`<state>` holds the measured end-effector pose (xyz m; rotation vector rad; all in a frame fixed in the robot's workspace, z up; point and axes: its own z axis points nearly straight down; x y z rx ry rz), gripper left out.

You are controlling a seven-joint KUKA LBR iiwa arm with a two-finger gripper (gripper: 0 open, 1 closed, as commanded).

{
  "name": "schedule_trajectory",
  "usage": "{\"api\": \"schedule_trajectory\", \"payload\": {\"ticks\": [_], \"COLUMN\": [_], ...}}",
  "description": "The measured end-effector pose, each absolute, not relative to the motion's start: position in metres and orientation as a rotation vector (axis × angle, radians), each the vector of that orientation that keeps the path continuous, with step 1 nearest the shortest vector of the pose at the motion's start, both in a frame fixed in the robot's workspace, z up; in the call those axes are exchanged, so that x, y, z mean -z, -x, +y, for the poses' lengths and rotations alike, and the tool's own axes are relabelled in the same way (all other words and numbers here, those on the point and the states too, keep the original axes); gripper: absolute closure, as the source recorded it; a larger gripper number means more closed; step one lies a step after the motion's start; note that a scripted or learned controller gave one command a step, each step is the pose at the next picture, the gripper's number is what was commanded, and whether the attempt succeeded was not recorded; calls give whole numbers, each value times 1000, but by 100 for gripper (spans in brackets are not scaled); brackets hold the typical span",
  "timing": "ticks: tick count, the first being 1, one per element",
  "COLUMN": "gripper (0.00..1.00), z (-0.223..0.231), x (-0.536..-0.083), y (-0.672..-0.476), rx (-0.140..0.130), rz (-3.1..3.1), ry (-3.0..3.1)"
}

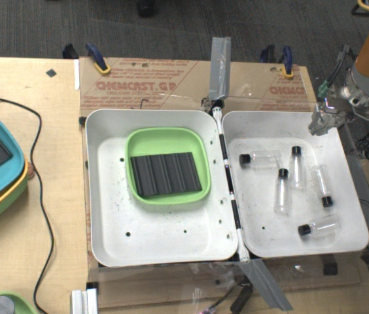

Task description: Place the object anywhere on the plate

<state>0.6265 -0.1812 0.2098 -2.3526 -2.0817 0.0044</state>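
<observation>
Camera view had the green plate [199, 144] with its dark ribbed insert [167, 174] in the left bin [106, 227], and five clear black-capped vials [281, 190] loose in the right bin [341, 241]. They looked light, slick, prone to rolling, so I'd grab mid-tube. Gripper [318, 124] hung over the far right corner; couldn't tell its claw state.

Arm posed at the view's right edge.
The grey arm [368, 77] with orange band angles down-left; its gripper [320, 122] points downward, finger state indistinct.
</observation>
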Motion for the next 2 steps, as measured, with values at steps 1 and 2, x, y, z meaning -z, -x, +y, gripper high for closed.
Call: {"api": "schedule_trajectory", "payload": {"ticks": [1,2], "gripper": [0,0], "z": [-181,-160], "x": [-210,-256], "y": [-627,-608], "rx": [-4,-3], "rz": [-2081,-1986], "ry": [2353,2435]}}
